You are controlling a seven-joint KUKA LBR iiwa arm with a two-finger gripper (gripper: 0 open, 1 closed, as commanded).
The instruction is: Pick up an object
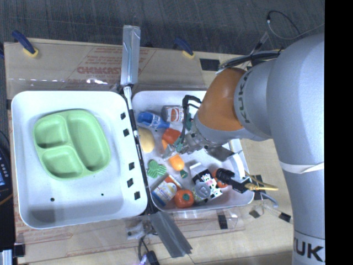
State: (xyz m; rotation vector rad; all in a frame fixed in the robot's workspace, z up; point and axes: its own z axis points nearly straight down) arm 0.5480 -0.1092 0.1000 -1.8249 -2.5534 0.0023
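- Right bin (pixel 234 199) is seen crowded with small objects; left bin (pixel 22 148) carries a green divided tray (pixel 70 143), presumably as the drop side.
- Claw (pixel 182 143) is lowered into the clutter beside an orange piece (pixel 176 163), judged the likely target.
- Claw opening cannot be told; nothing is seen gripped.

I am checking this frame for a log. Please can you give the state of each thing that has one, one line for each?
green divided plate: lying flat in the left bin, its compartments bare
left bin: holds the plate
right bin: crowded with small toys
blue bottle: lying on its side
small can: lying on its side
gripper: low among the toys, grasp cannot be judged
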